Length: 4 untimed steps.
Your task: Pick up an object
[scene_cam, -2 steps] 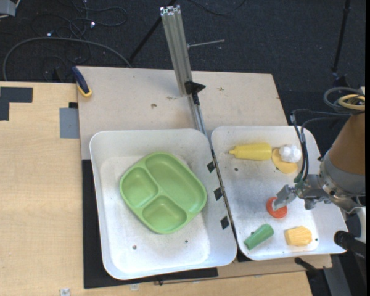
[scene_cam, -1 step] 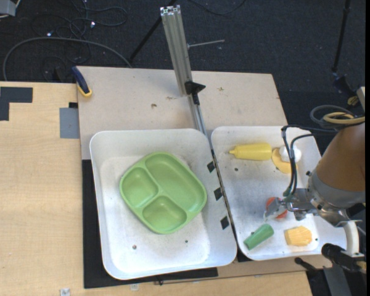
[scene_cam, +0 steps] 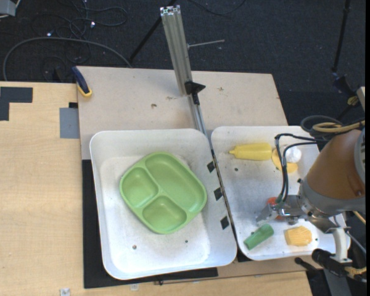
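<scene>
Seen from above the bench. Left bin (scene_cam: pixel 105 239): a green divided plate (scene_cam: pixel 163 192) lies flat near the middle, three compartments up, tilted diagonally to the bin's walls. It looks like rigid moulded plastic, light but broad and smooth; judged from here, only its raised rim would offer a hold, and a two-finger pincer would likely slip on it.

Right bin (scene_cam: pixel 246 140): toward the far edge, a yellow object (scene_cam: pixel 251 152) lies lengthwise, one end narrowing toward the dividing wall; probably a light, hollow toy, rounded and somewhat slick. Near the front edge rests a small green block (scene_cam: pixel 259 237), lying at a slant, close to the bin's front-left corner. It appears stiff and light, with flat long sides; closing across its short width should give the firmest purchase. Just beside it to the right sits a yellow-orange piece (scene_cam: pixel 298 236), squat and possibly soft.

The gripper (scene_cam: pixel 265 214) hangs over the front half of the right bin, just above the green block, which is taken as the likeliest target. Nothing is seen between the fingertips. Whether they stand spread or pressed together cannot be told; the metal parts blur together at this scale.
</scene>
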{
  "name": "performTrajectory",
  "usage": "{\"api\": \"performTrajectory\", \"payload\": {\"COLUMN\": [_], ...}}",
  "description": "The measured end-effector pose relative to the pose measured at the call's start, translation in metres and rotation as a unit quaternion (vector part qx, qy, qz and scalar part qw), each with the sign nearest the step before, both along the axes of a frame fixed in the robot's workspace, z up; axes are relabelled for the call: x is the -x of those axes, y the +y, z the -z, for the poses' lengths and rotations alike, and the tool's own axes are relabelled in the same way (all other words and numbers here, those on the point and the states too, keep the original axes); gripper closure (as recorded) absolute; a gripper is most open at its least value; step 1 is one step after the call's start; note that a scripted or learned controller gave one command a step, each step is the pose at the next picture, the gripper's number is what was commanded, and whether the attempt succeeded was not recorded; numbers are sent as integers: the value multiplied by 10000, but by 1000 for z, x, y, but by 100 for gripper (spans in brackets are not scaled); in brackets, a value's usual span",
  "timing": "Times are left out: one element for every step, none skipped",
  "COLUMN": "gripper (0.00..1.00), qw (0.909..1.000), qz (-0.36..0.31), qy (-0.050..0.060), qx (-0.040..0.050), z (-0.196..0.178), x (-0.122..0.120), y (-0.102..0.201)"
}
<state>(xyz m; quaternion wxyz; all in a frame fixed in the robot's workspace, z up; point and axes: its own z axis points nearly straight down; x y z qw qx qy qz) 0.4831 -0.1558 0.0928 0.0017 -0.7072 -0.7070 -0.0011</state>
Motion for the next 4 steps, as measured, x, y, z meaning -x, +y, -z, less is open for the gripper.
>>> {"api": "performTrajectory", "payload": {"gripper": [100, 100, 100, 100], "qw": [10000, 10000, 10000, 10000], "qz": [-9, -5, -9, -9], "qy": [0, -9, -22, -24], "qx": [-57, 22, 23, 26], "z": [-12, -59, -122, -174], "x": [-2, 6, 7, 6], "y": [5, 2, 3, 2]}}
